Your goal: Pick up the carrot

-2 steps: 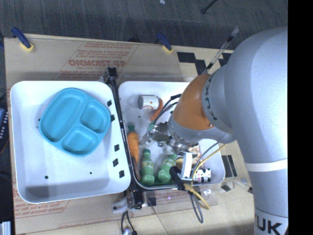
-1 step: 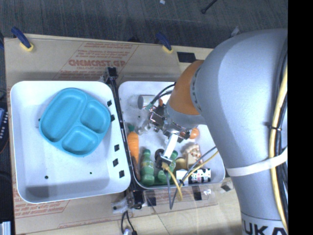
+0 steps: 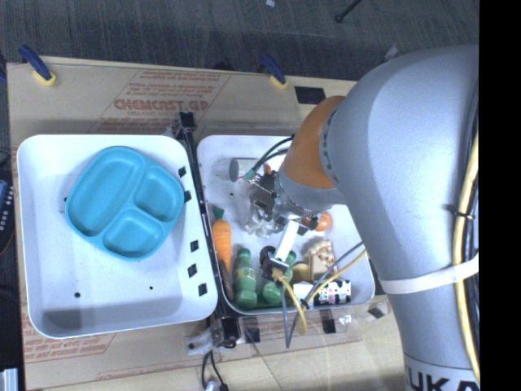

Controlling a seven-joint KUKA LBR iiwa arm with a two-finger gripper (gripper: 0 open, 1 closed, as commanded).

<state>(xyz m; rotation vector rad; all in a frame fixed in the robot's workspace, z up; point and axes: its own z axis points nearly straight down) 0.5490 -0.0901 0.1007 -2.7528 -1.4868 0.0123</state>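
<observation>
Two shallow white bins are being shown side by side on a cardboard-covered bench (image 3: 122,96). The left bin (image 3: 49,243) is being occupied by a blue divided tray (image 3: 124,201), which is lying in its upper part, a little tilted. Along the upper edge of the bench, two blue clamps (image 3: 37,63) are being seen.

The right bin (image 3: 213,155) is being entered from the right of the frame by the grey arm (image 3: 407,186), whose orange band (image 3: 308,155) is being seen just above the wrist. The gripper (image 3: 260,198) is being held low over the middle of the right bin, with cables around it. Whether the pincer is open or closed cannot be told, because its tips are being hidden by its own body and by the clutter below.

The carrot (image 3: 221,240) is lying at the left wall of the right bin, in the lower middle of the frame, with its green end pointing up. It is lying to the lower left of the gripper, near but apart from it. Just right of the carrot, green objects (image 3: 244,279) are being gathered near the lower edge of the bin. More small items are being seen to their right, among them a tan figure (image 3: 319,259) and a small orange ball (image 3: 323,220).
</observation>
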